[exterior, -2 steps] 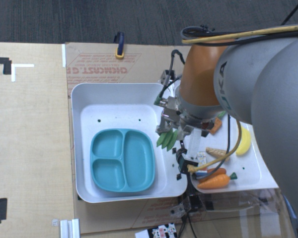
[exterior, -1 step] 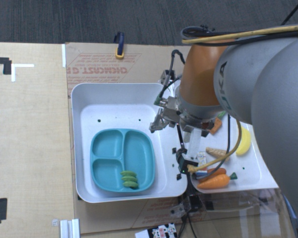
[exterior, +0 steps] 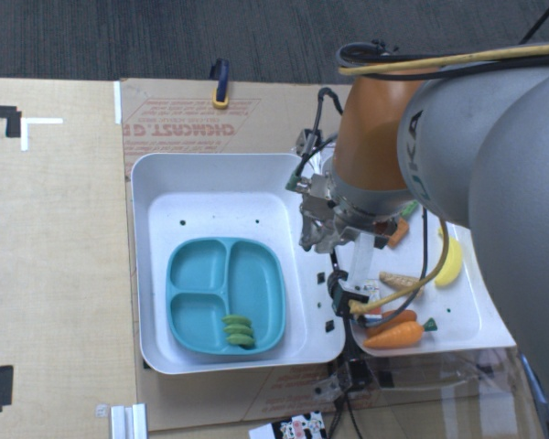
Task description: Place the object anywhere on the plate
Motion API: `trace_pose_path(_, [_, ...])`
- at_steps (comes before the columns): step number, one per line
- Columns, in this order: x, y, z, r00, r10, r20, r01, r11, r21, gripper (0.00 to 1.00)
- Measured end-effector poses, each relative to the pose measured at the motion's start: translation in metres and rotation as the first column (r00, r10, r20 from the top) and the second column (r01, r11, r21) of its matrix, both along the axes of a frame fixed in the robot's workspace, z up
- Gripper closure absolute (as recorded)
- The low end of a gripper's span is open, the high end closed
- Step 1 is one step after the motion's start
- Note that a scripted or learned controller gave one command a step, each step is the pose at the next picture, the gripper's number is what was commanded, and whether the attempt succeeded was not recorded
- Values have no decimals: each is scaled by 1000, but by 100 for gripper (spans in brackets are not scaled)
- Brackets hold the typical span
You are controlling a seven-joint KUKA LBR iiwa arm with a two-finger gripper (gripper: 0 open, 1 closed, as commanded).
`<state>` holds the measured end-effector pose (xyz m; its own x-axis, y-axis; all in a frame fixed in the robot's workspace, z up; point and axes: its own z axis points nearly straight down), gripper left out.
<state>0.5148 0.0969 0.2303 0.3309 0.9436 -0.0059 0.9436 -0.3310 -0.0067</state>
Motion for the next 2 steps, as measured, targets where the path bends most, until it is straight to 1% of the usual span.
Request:
trace_pose_path(1, [-16, 54, -23, 993, 117, 2, -117, 993, 2, 100])
trace_pose_path(2, [-16, 54, -23, 993, 117, 2, -117, 993, 2, 0])
